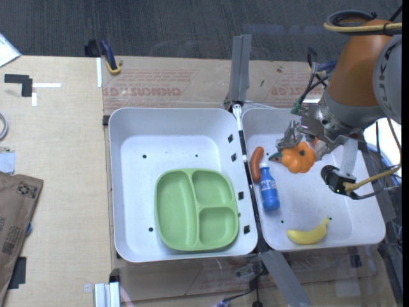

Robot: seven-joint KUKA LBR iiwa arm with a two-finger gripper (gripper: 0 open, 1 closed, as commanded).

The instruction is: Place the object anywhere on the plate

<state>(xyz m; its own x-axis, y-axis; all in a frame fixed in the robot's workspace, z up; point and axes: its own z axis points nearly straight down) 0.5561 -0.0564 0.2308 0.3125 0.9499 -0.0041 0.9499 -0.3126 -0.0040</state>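
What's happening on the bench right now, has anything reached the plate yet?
The arm's gripper is down in the right bin, right at the orange pumpkin; whether it has a grasp is unclear. A hot dog, blue bottle and banana lie in the same bin. The green plate in the left bin has nothing on it.

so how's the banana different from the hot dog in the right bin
The banana is yellow and curved; the hot dog is red-orange and nearly straight. The banana lies crosswise near the bin's front edge, apart from other items; the hot dog lies lengthwise against the wall next to the left bin, right beside the blue bottle. Both are small elongated toy foods lying flat on the bin floor.
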